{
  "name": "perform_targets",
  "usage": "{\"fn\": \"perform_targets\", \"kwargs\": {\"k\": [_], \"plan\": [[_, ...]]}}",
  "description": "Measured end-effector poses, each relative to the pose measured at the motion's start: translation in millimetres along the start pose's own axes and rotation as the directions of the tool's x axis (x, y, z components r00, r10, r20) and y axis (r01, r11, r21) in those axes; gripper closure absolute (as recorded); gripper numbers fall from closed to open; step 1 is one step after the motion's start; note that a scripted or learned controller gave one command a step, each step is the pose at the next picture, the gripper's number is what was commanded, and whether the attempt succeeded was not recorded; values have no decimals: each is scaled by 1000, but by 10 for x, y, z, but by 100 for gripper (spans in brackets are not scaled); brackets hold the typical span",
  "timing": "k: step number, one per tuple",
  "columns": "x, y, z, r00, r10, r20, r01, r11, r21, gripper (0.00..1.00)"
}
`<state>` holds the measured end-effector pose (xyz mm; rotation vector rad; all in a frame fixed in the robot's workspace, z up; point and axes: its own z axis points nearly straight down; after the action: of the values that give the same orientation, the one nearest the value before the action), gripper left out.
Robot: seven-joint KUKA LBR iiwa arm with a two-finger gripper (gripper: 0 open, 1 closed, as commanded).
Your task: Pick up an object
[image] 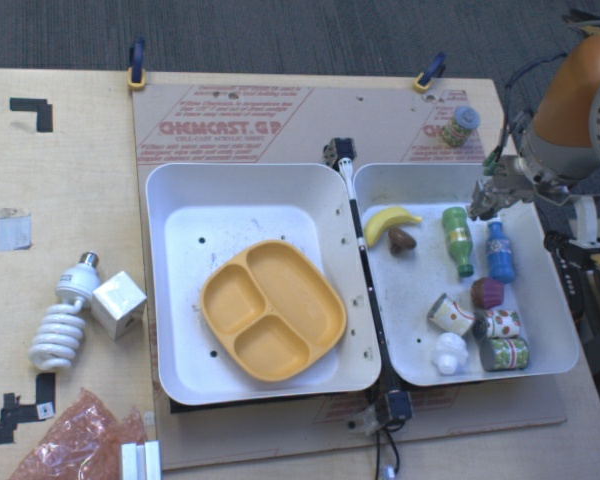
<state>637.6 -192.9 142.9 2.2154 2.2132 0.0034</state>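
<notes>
Well inside rim (555,258), gripper (483,201)

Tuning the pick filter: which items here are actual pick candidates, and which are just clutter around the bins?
Pick candidates, right bin: banana, green bottle, blue bottle, purple item, two cans, small cup. Left bin: yellow divided plate.

Lying about on the bench: spiral light bulb, white cube, red mesh bag, small jar behind the bins.

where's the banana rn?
In the camera view, the banana lies in the right bin, at its upper-left corner, beside a small brown object and left of the green bottle.
</notes>
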Motion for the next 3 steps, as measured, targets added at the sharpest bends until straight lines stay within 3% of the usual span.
{"fn": "perform_targets", "kwargs": {"k": [1, 2, 3], "plan": [[-12, 218, -325, 1000, -2, -4, 2, 1000, 7, 100], [326, 221, -666, 1000, -3, -4, 3, 1000, 7, 100], [325, 221, -666, 1000, -3, -4, 3, 1000, 7, 0]]}}
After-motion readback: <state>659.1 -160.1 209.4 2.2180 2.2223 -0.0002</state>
